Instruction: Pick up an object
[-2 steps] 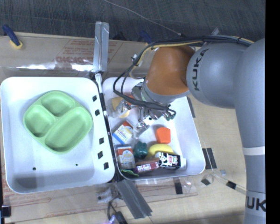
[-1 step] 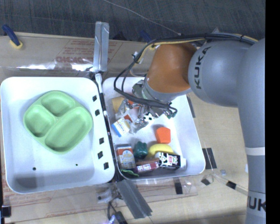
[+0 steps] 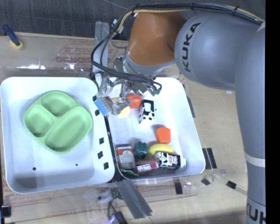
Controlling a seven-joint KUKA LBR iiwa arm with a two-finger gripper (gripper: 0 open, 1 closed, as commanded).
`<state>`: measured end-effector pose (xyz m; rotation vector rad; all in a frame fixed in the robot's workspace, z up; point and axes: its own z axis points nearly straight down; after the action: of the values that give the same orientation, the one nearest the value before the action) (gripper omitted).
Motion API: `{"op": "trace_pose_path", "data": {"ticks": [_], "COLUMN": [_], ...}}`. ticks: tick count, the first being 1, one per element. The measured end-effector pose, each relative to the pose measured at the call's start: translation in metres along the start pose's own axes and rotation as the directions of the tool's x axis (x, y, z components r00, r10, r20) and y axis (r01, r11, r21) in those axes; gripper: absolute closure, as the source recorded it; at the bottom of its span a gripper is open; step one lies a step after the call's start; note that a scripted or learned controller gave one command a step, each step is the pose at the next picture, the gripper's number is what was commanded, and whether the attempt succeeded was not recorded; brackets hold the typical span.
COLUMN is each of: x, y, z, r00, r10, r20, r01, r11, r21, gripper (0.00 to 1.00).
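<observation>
Camera view: arm bends down, gripper [image 3: 122, 98] low in right bin [image 3: 190, 125], state unclear.

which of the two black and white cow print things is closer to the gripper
The upright cow-print item just right of the gripper; the other cow-print item lies by the banana.
</observation>
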<state>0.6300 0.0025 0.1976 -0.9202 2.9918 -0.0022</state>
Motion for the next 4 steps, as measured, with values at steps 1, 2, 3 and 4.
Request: {"op": "trace_pose_path", "data": {"ticks": [1,2,3,4], "x": [-0.001,-0.002,-0.017,-0.018], "y": [0.023,-0.042,-0.023,-0.024], "z": [-0.037,-0.045,-0.026,-0.038], "r00": [1.0,0.999,1.0,1.0], "r10": [-0.008,-0.049,-0.027,-0.029], "r20": [-0.005,-0.009,-0.011,-0.007], "r01": [0.008,0.049,0.027,0.029], "r11": [1.0,0.999,1.0,1.0], "r21": [-0.001,-0.002,-0.006,-0.003], "gripper": [1.0,1.0,1.0,1.0]}}
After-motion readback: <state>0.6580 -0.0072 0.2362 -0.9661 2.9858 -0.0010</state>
